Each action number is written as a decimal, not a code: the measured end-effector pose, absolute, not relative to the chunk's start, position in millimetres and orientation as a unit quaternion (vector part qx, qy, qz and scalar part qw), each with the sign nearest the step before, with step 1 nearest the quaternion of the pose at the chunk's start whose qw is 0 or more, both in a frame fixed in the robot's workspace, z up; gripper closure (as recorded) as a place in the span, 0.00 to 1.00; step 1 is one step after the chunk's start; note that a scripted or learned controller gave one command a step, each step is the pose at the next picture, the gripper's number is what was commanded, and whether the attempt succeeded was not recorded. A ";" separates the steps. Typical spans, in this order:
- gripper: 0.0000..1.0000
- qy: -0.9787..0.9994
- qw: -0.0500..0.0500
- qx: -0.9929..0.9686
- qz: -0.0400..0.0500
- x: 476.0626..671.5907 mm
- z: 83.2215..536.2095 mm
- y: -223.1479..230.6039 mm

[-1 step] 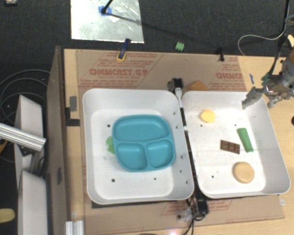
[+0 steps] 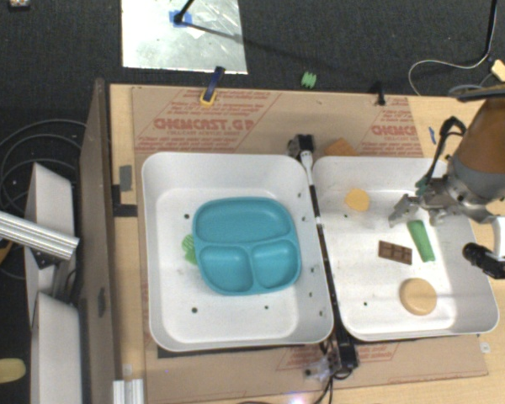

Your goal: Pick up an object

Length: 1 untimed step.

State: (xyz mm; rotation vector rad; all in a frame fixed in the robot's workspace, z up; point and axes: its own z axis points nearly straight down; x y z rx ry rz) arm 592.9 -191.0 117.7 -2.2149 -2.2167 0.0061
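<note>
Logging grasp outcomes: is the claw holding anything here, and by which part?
Nothing is held. The claw is open, its fingers spread just above the upper end of the green stick.

You see the arm (image 2: 492,141) cut off by the right edge, behind the gripper (image 2: 422,211). Far to the gripper's left, a green item (image 2: 188,246) lies mostly hidden under the blue tray (image 2: 246,244); its kind is unclear.

Quick count: two shallow white plastic bins (image 2: 227,171) (image 2: 454,310), one blue three-section plastic tray (image 2: 246,244), two round tan discs (image 2: 358,200) (image 2: 419,296), one brown chocolate-bar piece (image 2: 395,252), one green stick (image 2: 420,241).
</note>
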 end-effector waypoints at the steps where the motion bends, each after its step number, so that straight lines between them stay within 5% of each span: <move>1: 0.00 -0.708 -0.007 -0.706 -0.002 581.7 88.6 -186.0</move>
